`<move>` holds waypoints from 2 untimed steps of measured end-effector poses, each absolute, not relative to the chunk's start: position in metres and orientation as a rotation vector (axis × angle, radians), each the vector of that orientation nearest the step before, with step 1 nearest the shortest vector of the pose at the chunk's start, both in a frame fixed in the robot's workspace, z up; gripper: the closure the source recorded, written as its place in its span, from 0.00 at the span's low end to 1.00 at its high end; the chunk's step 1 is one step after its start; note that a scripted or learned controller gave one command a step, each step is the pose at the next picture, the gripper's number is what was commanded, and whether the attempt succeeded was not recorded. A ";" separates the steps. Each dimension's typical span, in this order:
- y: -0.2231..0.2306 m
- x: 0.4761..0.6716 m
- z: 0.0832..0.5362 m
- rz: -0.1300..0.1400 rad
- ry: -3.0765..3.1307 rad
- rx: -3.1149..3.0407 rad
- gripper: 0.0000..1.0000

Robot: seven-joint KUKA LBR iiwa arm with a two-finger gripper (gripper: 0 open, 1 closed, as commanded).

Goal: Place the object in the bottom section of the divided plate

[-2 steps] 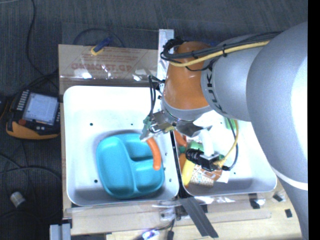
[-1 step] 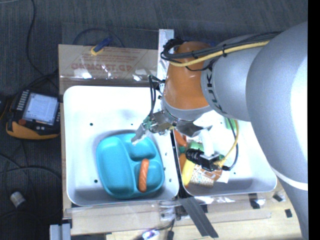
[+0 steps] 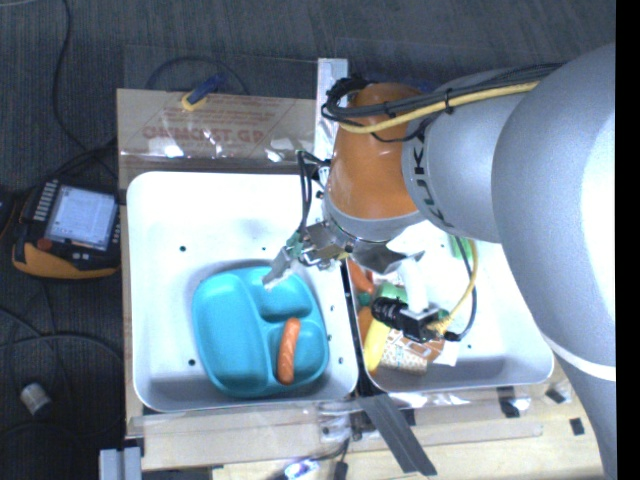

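Observation:
A blue divided plate (image 3: 240, 333) lies in the left white bin (image 3: 165, 238), toward its front. An orange sausage-shaped object (image 3: 288, 351) rests lengthwise in the plate's lower right section. My gripper (image 3: 285, 261) hangs over the plate's upper right rim, above and apart from the sausage. It stands open with nothing between its fingers. The orange-banded wrist (image 3: 372, 178) hides the wall between the bins.
The right bin (image 3: 500, 353) holds several small items under the arm: a yellow piece (image 3: 374, 346), a patterned packet (image 3: 408, 353), and green and orange bits. A clear plastic bag (image 3: 215, 128) lies behind the left bin. A handheld device (image 3: 75, 223) sits on the floor at left.

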State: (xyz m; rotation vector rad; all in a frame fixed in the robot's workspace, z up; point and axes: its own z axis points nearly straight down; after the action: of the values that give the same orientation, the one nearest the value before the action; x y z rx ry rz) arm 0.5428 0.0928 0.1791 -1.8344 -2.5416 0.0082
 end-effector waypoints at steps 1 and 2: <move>0.093 0.543 0.179 0.008 -2.542 -1.834 0.00; 0.150 0.494 0.322 0.001 -2.596 -1.771 0.00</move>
State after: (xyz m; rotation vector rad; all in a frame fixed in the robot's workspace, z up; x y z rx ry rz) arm 0.4937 0.1498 0.3223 -1.7711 -2.5960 0.0015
